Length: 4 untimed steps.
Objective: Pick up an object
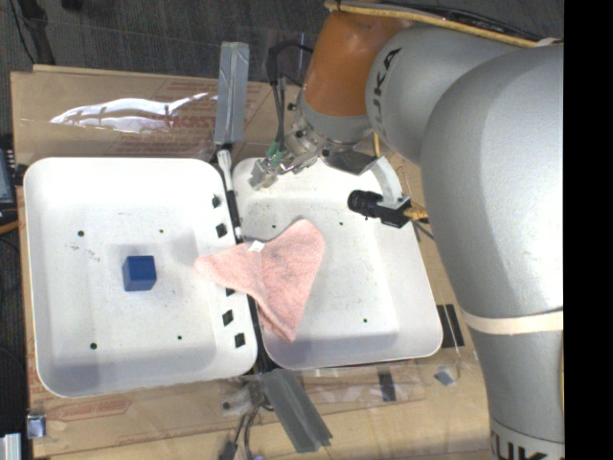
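Observation:
A pink cloth (pixel 276 270) lies draped across the divide between the two bins, mostly in the right bin (pixel 383 295), with one corner reaching into the left bin (pixel 86 209). A small blue cube (pixel 140 272) sits on the left bin's floor. My gripper (pixel 267 170) hangs at the back left corner of the right bin, above and behind the cloth and apart from it. Nothing shows in its grasp. The wrist with the orange band (pixel 340 60) stands over it.
The big grey arm (pixel 479 190) covers the right side of the bench and the right bin's far edge. A grey bar (pixel 230 89) stands behind the bins' divide. Black clips (pixel 230 228) line the ridge between the bins. A crumpled plastic sheet (pixel 129 113) lies behind the left bin.

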Each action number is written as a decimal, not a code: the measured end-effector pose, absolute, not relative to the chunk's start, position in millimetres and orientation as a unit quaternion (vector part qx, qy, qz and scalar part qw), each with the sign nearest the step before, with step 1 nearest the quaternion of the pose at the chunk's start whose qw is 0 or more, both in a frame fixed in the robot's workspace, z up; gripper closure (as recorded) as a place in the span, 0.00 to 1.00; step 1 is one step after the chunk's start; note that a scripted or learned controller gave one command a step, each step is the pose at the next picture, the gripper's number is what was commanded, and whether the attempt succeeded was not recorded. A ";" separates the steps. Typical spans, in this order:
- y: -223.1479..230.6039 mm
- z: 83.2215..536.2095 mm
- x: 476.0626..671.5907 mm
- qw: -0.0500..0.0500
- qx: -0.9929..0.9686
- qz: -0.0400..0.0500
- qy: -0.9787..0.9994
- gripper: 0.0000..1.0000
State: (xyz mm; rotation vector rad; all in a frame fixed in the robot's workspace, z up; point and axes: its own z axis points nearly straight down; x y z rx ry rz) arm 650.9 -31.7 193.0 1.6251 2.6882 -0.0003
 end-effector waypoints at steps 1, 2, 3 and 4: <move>-32.0 192.5 650.7 0.000 0.518 0.000 0.856 0.00; -81.2 191.6 610.5 -0.001 0.531 -0.001 0.847 0.00; -150.4 93.0 611.3 -0.001 0.501 -0.001 0.866 0.00; -150.2 103.3 611.7 -0.001 0.500 -0.001 0.866 1.00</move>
